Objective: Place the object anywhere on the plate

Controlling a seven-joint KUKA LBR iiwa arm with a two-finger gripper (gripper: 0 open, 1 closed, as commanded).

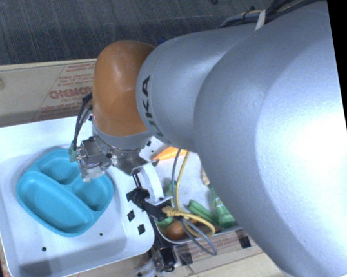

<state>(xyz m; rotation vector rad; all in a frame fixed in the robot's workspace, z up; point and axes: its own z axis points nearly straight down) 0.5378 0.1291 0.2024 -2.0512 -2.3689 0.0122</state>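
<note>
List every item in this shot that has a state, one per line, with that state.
blue plate: lying flat in the left bin, nothing visible in its compartments.
left bin: holds the blue plate.
tool: over the plate's right side.
green objects: lying in the right bin, partly hidden under the arm.
arm: reaching across the right bin.

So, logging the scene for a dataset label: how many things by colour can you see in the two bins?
Blue: 1, the divided plate in the left bin.
Green: 2, visible pieces under the arm in the right bin.
Orange-brown: 1, a rounded item.
Total: 4 visible; the arm hides the rest.
</note>
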